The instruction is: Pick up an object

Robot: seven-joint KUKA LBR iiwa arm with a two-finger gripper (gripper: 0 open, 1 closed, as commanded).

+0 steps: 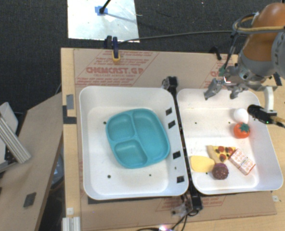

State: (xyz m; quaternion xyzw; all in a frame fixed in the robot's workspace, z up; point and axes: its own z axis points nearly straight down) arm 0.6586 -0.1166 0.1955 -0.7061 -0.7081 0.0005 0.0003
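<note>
Hovering at the upper right of the frame with fingers spread and grasping nothing, the gripper (224,88) is at the approach step; next it must descend over a target, perhaps the white egg (240,114) lying right of centre in the right bin (200,102).

Left white bin (92,143), centre-left of frame: teal three-compartment tray (137,137) lying flat in its middle, turned a bit off square. Black clips (175,138) run down the seam between the two bins. Both bins sit on a brown cardboard sheet (133,66) with red print. Blue clamp (115,46) at the sheet's top edge. Shiny square plate (102,13) at upper left on dark floor. Aluminium rail (5,131) at the left edge.
</note>
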